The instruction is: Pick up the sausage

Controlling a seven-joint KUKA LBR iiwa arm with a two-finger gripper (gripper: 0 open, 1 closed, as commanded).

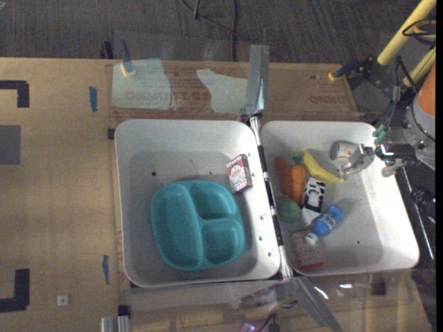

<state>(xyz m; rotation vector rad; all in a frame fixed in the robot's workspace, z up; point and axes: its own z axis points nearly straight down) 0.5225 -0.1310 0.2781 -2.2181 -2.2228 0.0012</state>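
The sausage [282,174] is a short reddish-brown piece lying in the right bin [387,234], near its left wall. An orange carrot [297,181] lies right beside it. My gripper [349,156] hangs over the upper part of the right bin, just right of the yellow banana [320,167]. It is well to the right of the sausage and not touching it. The arm comes in from the right edge.
Below the sausage in the right bin are a green item [289,211], a black-and-white carton [313,194], a blue bottle [325,223] and a reddish packet [307,250]. The left bin [138,151] holds a teal divided plate [199,225] and a small red box [239,173].
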